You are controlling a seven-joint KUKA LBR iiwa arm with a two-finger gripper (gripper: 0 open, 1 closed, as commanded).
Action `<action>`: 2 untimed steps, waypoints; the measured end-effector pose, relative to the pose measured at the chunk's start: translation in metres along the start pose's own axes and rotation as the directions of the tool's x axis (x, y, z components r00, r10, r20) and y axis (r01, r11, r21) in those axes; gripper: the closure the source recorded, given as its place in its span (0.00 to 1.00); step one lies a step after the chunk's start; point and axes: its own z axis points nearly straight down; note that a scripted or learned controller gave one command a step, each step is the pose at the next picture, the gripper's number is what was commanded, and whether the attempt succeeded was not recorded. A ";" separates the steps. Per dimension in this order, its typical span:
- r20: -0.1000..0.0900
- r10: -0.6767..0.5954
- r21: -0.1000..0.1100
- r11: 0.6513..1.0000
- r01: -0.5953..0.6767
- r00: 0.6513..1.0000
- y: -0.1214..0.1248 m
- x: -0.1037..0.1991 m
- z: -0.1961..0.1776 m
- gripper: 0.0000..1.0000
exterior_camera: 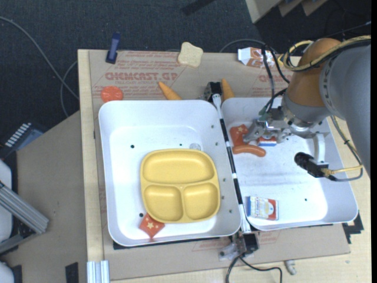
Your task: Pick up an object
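Roughly, by item:
arm: grey KUKA with orange band [309,69], reaching in over the right bin's far-right corner
jaws [259,135]: low over the right bin's far-left part, above the red-orange pieces; spread or pressed together, cannot tell
red-orange sausage-like piece [249,151]: lying in right bin near its left wall, just beside the jaws; touching or not, unclear
second orange piece [237,134]: just behind it, closer to the far-left corner
small printed box [261,207]: right bin, near-left corner, flat
right bin [318,208]: white, shallow, on desk's right half
left bin [118,158]: white, touching right bin along shared edge
yellow divided tray [179,184]: left bin, centre toward near edge
red star piece [152,226]: left bin, near edge, partly under tray
bread-like piece [190,54]: desk's far edge
carrot [169,91]: desk, behind left bin
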 end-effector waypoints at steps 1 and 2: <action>0.001 -0.001 -0.004 1.000 0.001 1.000 0.001 0.000 -0.011 1.00; -0.001 -0.001 -0.003 1.000 0.001 1.000 -0.010 0.065 -0.100 1.00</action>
